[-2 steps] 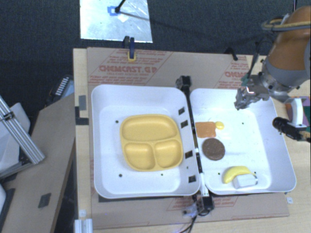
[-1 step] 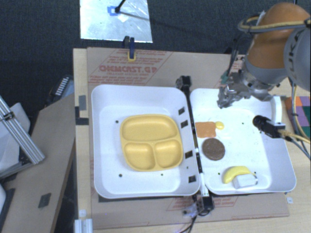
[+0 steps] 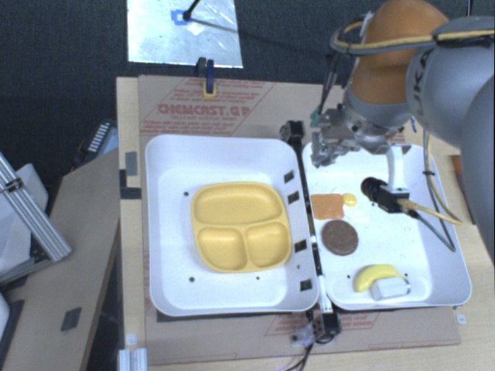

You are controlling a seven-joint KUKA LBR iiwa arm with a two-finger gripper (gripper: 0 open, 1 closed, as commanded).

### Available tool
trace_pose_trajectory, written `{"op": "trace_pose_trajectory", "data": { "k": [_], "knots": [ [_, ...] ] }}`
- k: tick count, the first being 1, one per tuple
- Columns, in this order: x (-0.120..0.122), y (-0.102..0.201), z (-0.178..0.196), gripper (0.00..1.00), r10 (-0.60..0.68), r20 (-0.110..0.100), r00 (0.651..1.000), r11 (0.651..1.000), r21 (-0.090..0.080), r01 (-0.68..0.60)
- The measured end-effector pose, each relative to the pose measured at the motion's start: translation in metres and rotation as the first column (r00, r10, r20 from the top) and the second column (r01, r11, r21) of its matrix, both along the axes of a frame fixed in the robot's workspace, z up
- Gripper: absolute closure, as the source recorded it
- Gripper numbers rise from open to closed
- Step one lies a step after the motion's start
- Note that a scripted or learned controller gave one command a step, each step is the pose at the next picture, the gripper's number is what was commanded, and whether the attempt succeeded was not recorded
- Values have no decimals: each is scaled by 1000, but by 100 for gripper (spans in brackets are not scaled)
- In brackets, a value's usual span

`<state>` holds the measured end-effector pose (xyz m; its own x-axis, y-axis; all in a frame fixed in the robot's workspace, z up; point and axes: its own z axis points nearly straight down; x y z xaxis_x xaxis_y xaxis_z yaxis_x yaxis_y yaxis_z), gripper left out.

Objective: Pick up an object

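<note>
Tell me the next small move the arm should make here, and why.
Probably lower the claw toward the orange square just below it in view. The claw sits over the upper left of the right bin with nothing visible in it, and that flat piece is the nearest object, apart from the brown disc.

The grey arm [image 3: 456,68] reaches in from the right, orange band above the wrist, its end effector [image 3: 325,154] pointing downward, low
</note>
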<state>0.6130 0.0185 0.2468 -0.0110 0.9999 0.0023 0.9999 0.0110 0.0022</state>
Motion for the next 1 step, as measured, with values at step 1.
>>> {"op": "trace_pose_trajectory", "data": {
  "k": [1],
  "knots": [
    [16, 47, -15, 100, -2, -1, 1000, 1000, -1, 2]
  ]
}}
